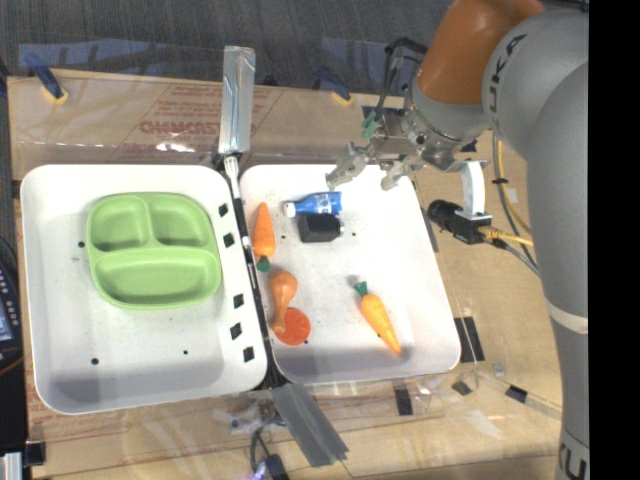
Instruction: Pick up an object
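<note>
Candidate obj: I read the blue packet [316, 205] as likeliest target, since it lies nearest the gripper, in the far part of the right bin [425, 298].
Black block: [320, 227] touching or just beside the packet, on its near side.
Carrots: one [263, 232] along the divider side of the bin; another [378, 316] toward the near right, well apart from the packet.
Other items: drumstick-shaped piece [283, 289] and red round piece [292, 327] near the divider, close together.
Gripper: [365, 170] over the far edge of the right bin, just right of and beyond the packet. Fingers spread, nothing between them.
Left bin: [50, 298] holds a green divided plate [155, 248].
Progress: I judge pick not yet made; every obj rests on the bin floor.
Left to do: align over an obj, descend, close, lift. Approx. all of the grasp remains.
</note>
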{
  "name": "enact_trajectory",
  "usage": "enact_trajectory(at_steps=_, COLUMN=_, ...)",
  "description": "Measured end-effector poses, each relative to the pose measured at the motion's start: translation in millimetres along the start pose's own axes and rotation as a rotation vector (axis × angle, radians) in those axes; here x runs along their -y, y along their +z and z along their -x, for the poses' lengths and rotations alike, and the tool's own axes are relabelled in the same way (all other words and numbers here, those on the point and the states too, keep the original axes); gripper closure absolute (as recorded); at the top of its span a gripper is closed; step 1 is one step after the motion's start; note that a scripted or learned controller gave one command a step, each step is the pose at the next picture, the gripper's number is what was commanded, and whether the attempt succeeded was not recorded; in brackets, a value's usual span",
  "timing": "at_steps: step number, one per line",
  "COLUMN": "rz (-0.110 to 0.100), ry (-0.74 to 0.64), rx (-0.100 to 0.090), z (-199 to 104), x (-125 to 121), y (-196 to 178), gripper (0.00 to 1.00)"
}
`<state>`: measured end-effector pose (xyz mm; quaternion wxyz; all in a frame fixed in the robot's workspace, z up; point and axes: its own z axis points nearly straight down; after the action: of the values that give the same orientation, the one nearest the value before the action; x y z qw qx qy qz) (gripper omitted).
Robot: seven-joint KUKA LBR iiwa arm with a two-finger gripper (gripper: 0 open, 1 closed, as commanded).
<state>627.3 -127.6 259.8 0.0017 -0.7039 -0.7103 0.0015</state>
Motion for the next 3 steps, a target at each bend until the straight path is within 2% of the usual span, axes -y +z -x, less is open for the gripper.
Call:
enact_trajectory(at_steps=1, rz=-0.003, ry=-0.048, rx=0.0, z=5, x=51, y=134, gripper=0.0)
enact_trajectory(at_steps=2, rz=0.006, ry=-0.136, rx=0.001, z=-15, x=37, y=-13, gripper=0.0)
enact_trajectory(at_steps=3, rz=-0.001, ry=-0.244, rx=0.0, z=13, x=93, y=74, gripper=0.0)
